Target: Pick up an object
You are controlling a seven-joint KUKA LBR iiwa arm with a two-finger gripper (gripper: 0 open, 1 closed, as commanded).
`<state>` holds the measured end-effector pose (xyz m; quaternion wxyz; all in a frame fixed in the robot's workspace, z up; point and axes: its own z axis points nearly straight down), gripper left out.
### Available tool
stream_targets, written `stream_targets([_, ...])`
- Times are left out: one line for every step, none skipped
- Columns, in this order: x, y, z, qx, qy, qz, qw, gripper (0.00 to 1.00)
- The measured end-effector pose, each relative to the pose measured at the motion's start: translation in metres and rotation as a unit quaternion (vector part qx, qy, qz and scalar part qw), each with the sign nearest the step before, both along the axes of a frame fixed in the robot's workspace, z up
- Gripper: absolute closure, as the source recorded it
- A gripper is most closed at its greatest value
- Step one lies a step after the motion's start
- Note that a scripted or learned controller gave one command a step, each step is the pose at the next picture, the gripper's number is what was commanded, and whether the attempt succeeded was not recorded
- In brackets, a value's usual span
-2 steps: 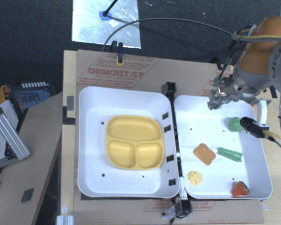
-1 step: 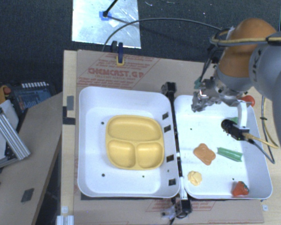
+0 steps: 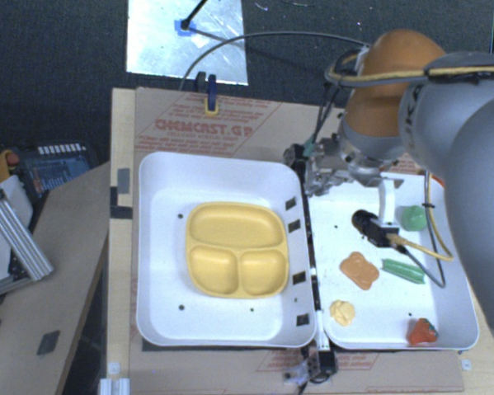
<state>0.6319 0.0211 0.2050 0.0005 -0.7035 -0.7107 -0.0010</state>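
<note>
Now claw (image 3: 322,178) at right bin (image 3: 385,311) far-left corner; yellow tray (image 3: 236,250) in left bin (image 3: 159,229).

The arm (image 3: 462,113) reached in from the right, and its hand (image 3: 316,176) hung over the far left corner of the right bin (image 3: 381,319), close to the wall beside the left bin (image 3: 161,180). A yellow divided tray (image 3: 236,248) lay flat in the middle of the left bin. In the right bin lay a round green piece (image 3: 413,216), a long green piece (image 3: 403,270) just nearer than it, an orange-brown piece (image 3: 360,270) to the left of that, a small pale yellow piece (image 3: 342,311) near the front wall, and a red piece (image 3: 422,330) in the front right corner. Both bins rested on cardboard on the tabletop (image 3: 72,233).
</note>
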Motion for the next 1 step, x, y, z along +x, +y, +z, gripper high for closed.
stream_targets([-0.0018,0.061,0.0059,-0.0001,0.0,0.0,1.0,1.0])
